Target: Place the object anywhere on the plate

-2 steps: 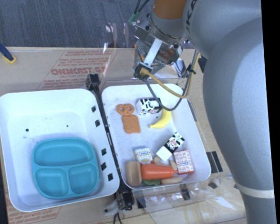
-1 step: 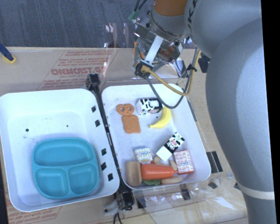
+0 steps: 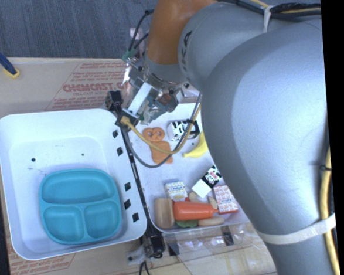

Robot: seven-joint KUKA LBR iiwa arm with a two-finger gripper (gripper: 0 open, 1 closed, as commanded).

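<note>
A light-blue plate (image 3: 80,205) with three compartments lies in the left bin (image 3: 20,144), toward its front, with nothing on it. My gripper (image 3: 146,109) hangs over the back left corner of the right bin (image 3: 190,229), close to the divide between the bins. Just in front of it lie an orange pretzel-shaped piece (image 3: 155,135), a black-and-white cow-patterned item (image 3: 180,129) and a yellow banana (image 3: 197,148). I see nothing held in the gripper.
At the right bin's front lie a carrot (image 3: 193,209), a tan bread piece (image 3: 164,212), a small yellow box (image 3: 176,190), a red box (image 3: 224,199) and a black-and-white item (image 3: 212,176). The bulky grey arm (image 3: 264,116) covers the bin's right part. A blue clamp (image 3: 5,63) sits at the back left.
</note>
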